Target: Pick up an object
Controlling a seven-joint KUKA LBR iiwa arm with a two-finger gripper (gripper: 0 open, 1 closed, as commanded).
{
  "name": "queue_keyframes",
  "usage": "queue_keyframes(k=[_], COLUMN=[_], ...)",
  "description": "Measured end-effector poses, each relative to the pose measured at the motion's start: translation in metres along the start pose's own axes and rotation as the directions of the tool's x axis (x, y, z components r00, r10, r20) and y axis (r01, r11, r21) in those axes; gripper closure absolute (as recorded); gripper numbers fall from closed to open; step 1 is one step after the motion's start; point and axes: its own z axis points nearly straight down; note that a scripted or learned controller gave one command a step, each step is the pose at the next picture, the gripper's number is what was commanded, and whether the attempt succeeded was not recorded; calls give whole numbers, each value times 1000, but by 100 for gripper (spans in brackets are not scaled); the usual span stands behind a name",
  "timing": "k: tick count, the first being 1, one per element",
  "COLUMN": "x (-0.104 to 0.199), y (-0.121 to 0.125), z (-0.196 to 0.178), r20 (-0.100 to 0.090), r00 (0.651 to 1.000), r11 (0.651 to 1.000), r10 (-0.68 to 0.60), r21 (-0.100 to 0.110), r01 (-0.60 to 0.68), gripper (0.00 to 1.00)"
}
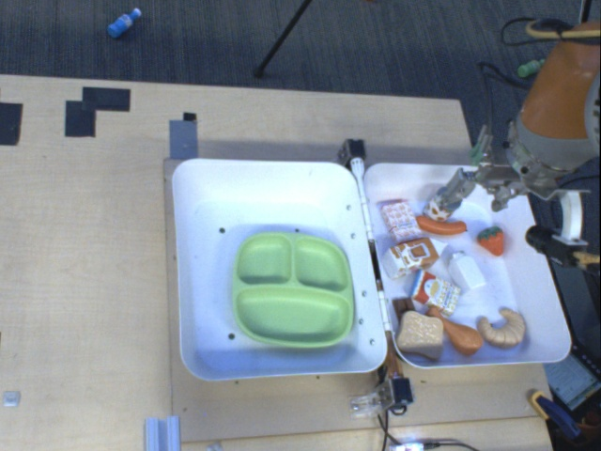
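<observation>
The right bin holds several toy foods. An orange sausage lies near its back, with a red strawberry to its right. A pink-and-white box and a brown-and-white packet lie along the left wall. Toward the front are a white block, a red-and-blue packet, a tan bread cube, an orange carrot and a croissant. My gripper hangs over the bin's back edge, just above the sausage. It is open, with nothing between its fingers.
The left bin holds a green divided plate. A raised divider runs between the two bins. A black bracket sits at the divider's far end. The bench spreads out to the left.
</observation>
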Motion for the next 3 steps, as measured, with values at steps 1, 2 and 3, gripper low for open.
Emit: queue_keyframes(k=[1,2,3], x=[12,7,8], y=[23,-46,-45], z=[113,117,107], r20=[2,0,0], r00=[1000,1000,1000], r11=[1000,1000,1000], r10=[1,3,1], r21=[-6,-4,-5], r01=[-1,-3,-1], gripper=[0,0,100])
